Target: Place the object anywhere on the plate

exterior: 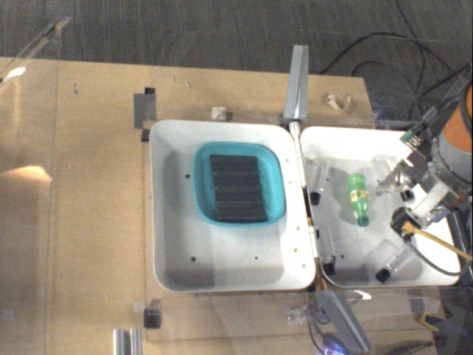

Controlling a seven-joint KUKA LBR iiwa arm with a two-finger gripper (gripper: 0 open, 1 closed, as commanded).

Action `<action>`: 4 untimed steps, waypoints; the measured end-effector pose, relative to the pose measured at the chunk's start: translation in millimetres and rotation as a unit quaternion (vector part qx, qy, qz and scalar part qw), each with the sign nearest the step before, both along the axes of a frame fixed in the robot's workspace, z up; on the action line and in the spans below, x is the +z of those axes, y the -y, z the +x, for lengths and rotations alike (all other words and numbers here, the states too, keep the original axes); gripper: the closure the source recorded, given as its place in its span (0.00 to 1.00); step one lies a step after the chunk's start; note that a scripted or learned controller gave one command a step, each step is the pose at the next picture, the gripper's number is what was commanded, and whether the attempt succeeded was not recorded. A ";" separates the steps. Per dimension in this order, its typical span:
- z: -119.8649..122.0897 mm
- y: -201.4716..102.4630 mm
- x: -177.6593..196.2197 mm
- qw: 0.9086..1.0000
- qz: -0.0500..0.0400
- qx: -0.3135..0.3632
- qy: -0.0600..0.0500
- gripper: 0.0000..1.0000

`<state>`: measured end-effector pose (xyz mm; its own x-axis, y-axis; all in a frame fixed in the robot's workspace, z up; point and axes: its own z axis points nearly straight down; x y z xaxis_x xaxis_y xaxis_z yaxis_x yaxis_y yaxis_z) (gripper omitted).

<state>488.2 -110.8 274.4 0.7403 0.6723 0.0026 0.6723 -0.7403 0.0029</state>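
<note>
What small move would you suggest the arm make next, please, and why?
Probably ease the gripper across the right bin until it is above the green bottle. The bottle lies apart from the gripper, not yet on the teal plate in the left bin.

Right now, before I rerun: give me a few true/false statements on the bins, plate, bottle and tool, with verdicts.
1. The teal plate sits in the left bin. True.
2. The green bottle lies on the plate. False: it lies in the right bin, apart from the plate.
3. A dark ribbed block rests on the plate. True.
4. The tool hangs over the left bin. False: it is over the right side of the right bin, to the right of the green bottle.
</note>
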 end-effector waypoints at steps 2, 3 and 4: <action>-1.1 -18.1 -110.1 0.995 0.000 0.095 -0.002 1.00; 0.1 -69.6 -73.3 0.989 0.000 0.150 0.000 1.00; 0.0 -69.3 -73.4 0.989 0.000 0.150 0.000 0.00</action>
<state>488.2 -41.5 201.0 0.5073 0.8617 0.0024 0.8617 -0.5073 0.0027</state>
